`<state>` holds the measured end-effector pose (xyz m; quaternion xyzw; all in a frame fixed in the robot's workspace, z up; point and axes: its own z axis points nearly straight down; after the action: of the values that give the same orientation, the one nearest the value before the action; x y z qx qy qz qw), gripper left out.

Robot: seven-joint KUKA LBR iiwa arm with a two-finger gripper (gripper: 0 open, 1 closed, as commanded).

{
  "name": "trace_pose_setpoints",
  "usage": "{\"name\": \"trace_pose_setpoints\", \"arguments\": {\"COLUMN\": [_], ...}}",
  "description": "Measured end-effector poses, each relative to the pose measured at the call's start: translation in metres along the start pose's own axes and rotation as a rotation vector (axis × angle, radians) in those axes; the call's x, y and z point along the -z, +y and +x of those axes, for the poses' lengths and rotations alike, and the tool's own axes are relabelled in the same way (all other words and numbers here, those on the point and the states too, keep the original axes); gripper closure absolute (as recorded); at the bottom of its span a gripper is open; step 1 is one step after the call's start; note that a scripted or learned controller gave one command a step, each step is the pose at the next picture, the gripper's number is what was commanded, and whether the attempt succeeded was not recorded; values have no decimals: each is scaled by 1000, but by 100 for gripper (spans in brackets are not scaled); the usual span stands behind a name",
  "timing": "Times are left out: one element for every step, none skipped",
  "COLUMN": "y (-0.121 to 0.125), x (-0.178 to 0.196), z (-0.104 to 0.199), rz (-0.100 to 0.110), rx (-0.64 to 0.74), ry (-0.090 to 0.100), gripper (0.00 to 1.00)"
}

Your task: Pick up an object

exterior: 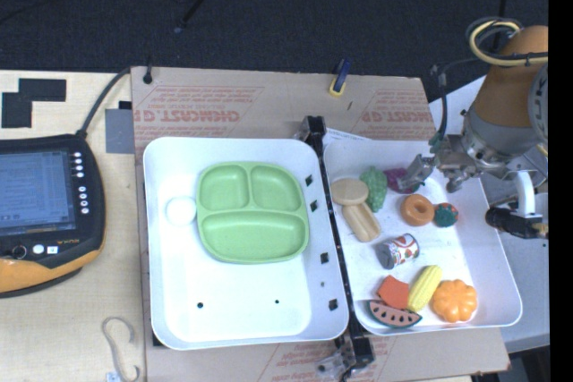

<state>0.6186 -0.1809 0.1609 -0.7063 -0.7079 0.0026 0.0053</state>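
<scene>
from above, i am reaching in from the right, my gripper [437, 171] hovering over the top edge of the right bin [501, 282], its fingers spread and pinching nothing. a purple toy [397, 180] is lying just beside the left finger. below it a donut [416, 209] is sitting beside a small red and green piece [445, 214]. further left a mushroom [356, 207] is leaning against a green leafy toy [375, 188]. a can [397, 250] is lying mid-bin, and near the bottom corn [424, 285], a pumpkin [454, 301] and a watermelon slice [395, 315] are crowding together. the left bin [179, 300] is bearing a green tray [252, 212].
</scene>
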Motion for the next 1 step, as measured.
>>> {"name": "trace_pose_setpoints", "arguments": {"y": [-6], "x": [-65], "z": [6], "rz": [0], "rx": [1], "ry": [0], "gripper": [0]}}
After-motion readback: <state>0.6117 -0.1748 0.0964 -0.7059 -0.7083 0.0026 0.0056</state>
